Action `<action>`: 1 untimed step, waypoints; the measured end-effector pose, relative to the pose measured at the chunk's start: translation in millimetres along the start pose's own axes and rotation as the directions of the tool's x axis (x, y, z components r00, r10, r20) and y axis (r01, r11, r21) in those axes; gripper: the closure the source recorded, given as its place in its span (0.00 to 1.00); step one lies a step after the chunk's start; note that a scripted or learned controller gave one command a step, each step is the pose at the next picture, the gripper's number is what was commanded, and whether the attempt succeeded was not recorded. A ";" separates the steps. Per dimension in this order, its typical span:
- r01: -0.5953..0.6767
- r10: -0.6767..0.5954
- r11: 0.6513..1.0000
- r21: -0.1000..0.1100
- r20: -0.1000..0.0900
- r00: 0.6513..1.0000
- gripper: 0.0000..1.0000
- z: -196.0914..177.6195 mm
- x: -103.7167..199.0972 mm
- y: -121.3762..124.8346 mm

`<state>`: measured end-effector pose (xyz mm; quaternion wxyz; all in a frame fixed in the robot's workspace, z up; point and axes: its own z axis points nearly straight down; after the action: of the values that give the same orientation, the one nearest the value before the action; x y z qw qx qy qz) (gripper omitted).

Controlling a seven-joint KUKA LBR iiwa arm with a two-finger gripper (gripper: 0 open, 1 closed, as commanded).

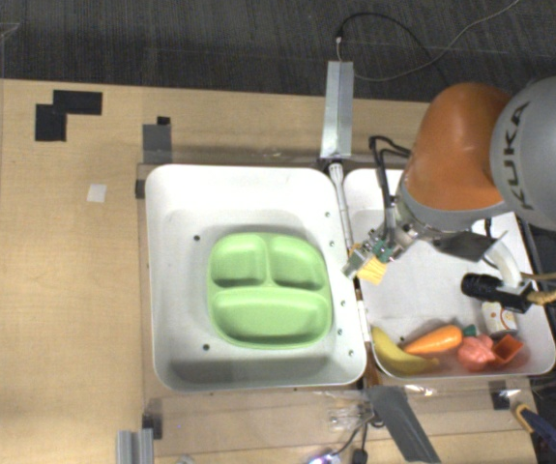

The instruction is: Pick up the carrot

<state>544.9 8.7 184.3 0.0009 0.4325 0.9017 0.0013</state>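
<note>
The carrot lies in the right bin, close to that bin's near wall. Its long axis runs roughly left to right with a slight tilt: the tapered tip points left and a little toward the near side, while the thicker end, carrying a small green stub, sits to the right and slightly farther back. The body is smooth, glossy orange, a stubby cone in form.

A yellow banana curves just beneath the carrot's left end and appears to touch it. A pinkish-red object rests immediately right of the green stub, with a small orange-red container beside that.

The left bin holds a light green divided plate with three compartments.

The arm's orange band and grey housing hang over the far part of the right bin. The gripper sits near the dividing wall between the bins, well apart from the carrot and farther back. The state of its fingers cannot be told from this angle. Nothing is seen held.
</note>
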 end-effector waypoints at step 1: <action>0.104 -0.104 0.995 -0.001 0.003 0.995 1.00 -1.1 -15.0 -71.0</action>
<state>499.0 -47.4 185.2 0.0026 0.3850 0.9229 0.0013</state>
